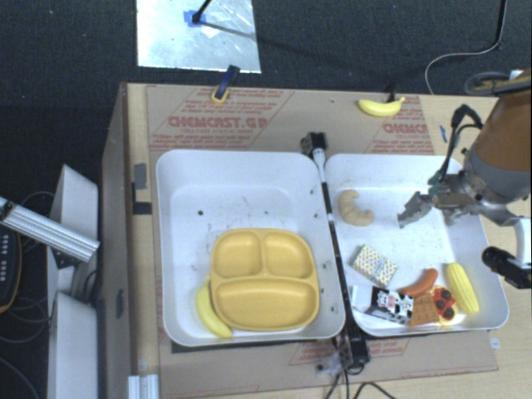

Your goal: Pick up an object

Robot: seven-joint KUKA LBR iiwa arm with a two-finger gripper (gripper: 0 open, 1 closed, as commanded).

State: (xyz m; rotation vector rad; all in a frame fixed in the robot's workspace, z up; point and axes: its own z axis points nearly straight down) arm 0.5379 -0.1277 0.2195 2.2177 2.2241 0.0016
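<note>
My gripper [432, 213] hangs over the right bin [416, 177], near its upper right part, open with nothing between its fingers. A croissant [357, 208] lies to its left in the same bin. Toward the bin's front lie a patterned packet [374, 264], a red sausage [418, 281], a yellow corn cob [462, 288], a black-and-white cow-patterned piece [392, 303] and a waffle with red berries [434, 306]. The gripper touches none of them.
The left bin [241, 177] holds a yellow divided tray [264, 278] with a banana [209, 310] beside its left edge. Another banana [381, 105] lies on the bench behind the right bin. A black divider [328, 214] runs between the bins.
</note>
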